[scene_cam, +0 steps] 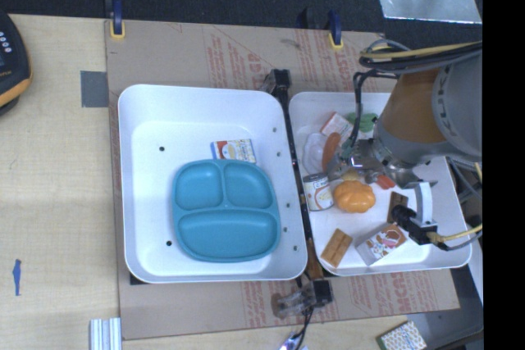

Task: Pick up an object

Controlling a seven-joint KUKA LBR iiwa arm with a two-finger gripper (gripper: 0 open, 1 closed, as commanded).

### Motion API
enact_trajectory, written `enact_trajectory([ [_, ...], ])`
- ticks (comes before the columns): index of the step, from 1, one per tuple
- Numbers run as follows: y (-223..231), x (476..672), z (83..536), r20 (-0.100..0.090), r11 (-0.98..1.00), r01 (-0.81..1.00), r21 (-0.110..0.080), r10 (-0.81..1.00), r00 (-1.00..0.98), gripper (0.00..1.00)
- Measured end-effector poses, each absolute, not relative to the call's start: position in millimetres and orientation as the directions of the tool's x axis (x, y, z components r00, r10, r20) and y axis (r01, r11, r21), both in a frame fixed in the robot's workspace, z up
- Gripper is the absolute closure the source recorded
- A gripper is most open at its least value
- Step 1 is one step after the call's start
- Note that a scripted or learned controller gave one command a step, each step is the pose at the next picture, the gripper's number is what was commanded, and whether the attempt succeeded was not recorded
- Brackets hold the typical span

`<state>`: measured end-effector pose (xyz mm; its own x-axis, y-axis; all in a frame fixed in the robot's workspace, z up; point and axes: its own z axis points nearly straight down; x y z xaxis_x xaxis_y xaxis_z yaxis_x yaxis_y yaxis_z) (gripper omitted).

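The right bin [443, 258] holds a jumble of small objects: an orange ball-like fruit [354, 196], a reddish sausage-shaped item [330, 147], a clear plastic piece [314, 150], a small white packet [318, 194], a brown bar [336, 247] and a printed packet [382, 242]. My gripper [354, 161] is low over the bin's middle, just above the orange fruit and right of the sausage-shaped item. The grey arm [426, 115] with its orange band covers the bin's upper right part. The fingers are blurred against the clutter.
The left bin [139, 127] holds a blue divided plate [225, 209] and a small printed card [233, 149] behind it. Black clamps sit between the bins at the top [280, 81] and bottom [316, 291]. Cables [410, 53] run along the arm.
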<state>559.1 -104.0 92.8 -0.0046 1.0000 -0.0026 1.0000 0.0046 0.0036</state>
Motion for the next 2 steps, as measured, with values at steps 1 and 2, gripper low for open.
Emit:
enact_trajectory([
  [1, -111, 657.7, 93, -0.002, 0.007, 1.000, -0.004, 1.000, -0.007, 0.00],
  [2, -102, 596.4, 92, 0.000, 0.003, 1.000, -0.007, 1.000, -0.003, 0.00],
])
